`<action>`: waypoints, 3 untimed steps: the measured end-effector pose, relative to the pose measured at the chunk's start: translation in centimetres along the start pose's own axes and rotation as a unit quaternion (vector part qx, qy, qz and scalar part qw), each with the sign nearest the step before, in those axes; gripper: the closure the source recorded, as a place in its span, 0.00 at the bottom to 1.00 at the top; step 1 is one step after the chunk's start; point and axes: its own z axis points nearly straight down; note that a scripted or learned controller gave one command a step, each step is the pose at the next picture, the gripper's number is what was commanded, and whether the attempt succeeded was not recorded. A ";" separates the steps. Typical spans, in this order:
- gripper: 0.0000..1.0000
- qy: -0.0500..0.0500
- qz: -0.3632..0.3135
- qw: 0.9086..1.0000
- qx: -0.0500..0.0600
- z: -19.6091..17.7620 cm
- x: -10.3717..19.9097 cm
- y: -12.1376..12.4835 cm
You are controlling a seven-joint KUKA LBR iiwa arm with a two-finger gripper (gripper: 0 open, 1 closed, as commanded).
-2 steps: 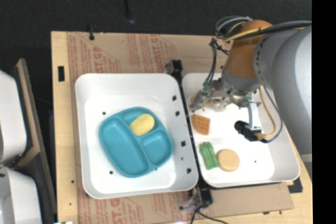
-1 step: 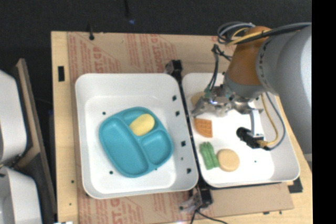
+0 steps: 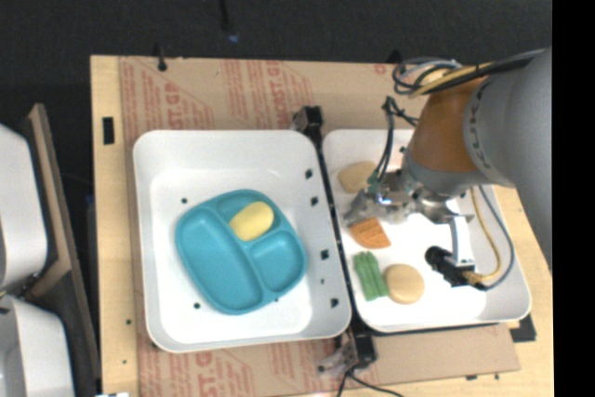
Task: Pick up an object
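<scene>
- Dark, nearly black flooring surrounds a pale wooden bench (image 3: 121, 228) topped with a sheet of brown printed cardboard (image 3: 232, 93), on which two shallow white plastic bins sit side by side, touching along their inner walls.
- Left white bin (image 3: 153, 293): it holds a turquoise, rounded, three-compartment plastic tray (image 3: 223, 270), smooth and slightly glossy. A pale yellow, lemon-like oval (image 3: 252, 220) lies in the tray's upper compartment.
- Right white bin (image 3: 507, 302): four small toy-food pieces lie in its left half. A beige rounded piece (image 3: 354, 176) sits near the top, an orange wedge-shaped piece (image 3: 371, 234) just below it, a green ribbed oblong piece (image 3: 368, 275) lower still, and a tan bun-like round (image 3: 404, 284) just beside the green one.
- Grey arm with its orange band (image 3: 444, 130) reaches in from the right, loose cables looping over the wrist, and leans down over the right bin.
- Gripper (image 3: 370, 205): its metal tip is low, just above or at the orange wedge, between that and the beige piece. Whether it is spread or closed I cannot tell, and nothing can be seen in its grasp.
- Step in hand, as I judge it: the descent onto a target, most likely the orange wedge. No pick is yet achieved.
- Next move calls for a closing squeeze centred on the wedge, then a straight lift. The wedge's sloped, smooth faces could slip out sideways, and the beige piece close by may be nudged.
</scene>
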 end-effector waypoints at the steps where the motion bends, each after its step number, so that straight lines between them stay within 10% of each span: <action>1: 0.00 0.000 0.000 1.000 0.000 0.0 0.3 -4.3; 3: 0.00 0.000 -0.001 1.000 -0.001 0.0 -3.7 -0.4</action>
